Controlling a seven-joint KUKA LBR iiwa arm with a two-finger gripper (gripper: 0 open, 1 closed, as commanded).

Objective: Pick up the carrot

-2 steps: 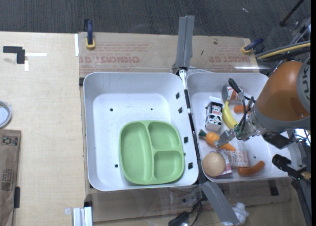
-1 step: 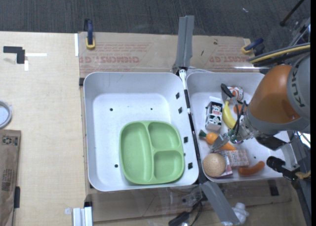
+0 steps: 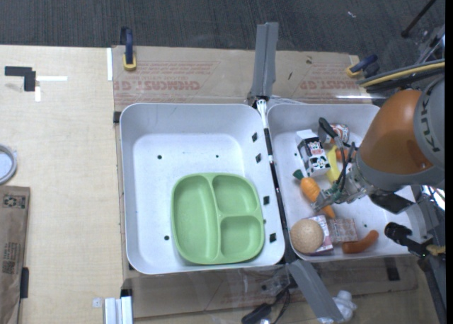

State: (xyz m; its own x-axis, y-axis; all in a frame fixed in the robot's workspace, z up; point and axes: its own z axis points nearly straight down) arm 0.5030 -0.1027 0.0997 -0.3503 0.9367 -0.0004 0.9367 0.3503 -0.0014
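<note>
The carrot [image 3: 309, 188], short and orange, lies in the left half of the right bin [image 3: 283, 147]. My gripper [image 3: 334, 195] hangs low over that bin, just right of the carrot and close to it, under the grey arm with its orange band [image 3: 395, 133]. The gripper's tip is small and cluttered by wires, and I cannot tell whether it touches the carrot. Nothing is visibly lifted.
Around the carrot lie a black, white and yellow toy [image 3: 315, 154], a round tan bun [image 3: 306, 235], a flat packet [image 3: 345, 230] and an orange-red sausage [image 3: 361, 243]. The left bin [image 3: 141, 174] holds a green divided plate [image 3: 218, 218].
</note>
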